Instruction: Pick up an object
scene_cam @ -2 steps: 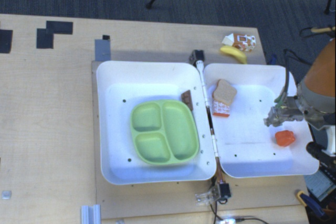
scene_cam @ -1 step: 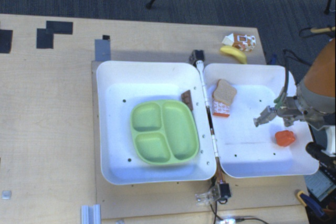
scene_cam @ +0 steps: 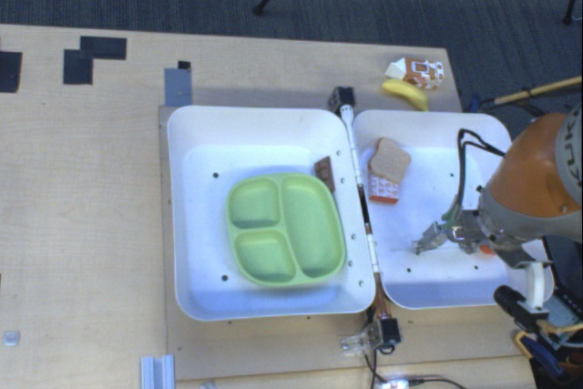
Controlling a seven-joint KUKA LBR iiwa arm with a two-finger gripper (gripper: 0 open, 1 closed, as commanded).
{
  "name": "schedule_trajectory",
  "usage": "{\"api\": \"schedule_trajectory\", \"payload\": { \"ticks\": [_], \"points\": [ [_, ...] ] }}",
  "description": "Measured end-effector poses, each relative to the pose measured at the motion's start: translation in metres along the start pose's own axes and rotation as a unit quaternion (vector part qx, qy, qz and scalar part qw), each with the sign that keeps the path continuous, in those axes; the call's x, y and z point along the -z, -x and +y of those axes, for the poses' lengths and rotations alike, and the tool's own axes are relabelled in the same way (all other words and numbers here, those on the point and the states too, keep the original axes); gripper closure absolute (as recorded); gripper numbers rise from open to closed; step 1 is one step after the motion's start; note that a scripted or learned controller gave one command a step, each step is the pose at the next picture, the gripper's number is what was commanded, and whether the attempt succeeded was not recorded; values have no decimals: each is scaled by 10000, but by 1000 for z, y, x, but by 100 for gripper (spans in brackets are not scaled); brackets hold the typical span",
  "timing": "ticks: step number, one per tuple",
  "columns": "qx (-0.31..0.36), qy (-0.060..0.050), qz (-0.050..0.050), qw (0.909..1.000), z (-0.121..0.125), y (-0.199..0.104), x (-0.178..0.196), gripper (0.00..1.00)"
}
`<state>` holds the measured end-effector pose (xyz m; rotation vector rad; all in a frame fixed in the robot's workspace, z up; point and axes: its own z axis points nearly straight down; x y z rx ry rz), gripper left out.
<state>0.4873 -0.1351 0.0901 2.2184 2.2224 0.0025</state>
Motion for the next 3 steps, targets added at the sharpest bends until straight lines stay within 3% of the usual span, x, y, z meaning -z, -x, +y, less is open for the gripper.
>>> {"api": "schedule_trajectory", "payload": {
  "ticks": [1, 2, 3],
  "points": [
    [2, 21, 1, 10000, 2, 0, 11, 100],
    [17, 8, 7, 10000, 15, -98, 95, 100],
    [11, 6, 4, 10000, 14, -97, 95, 0]
  ]
}}
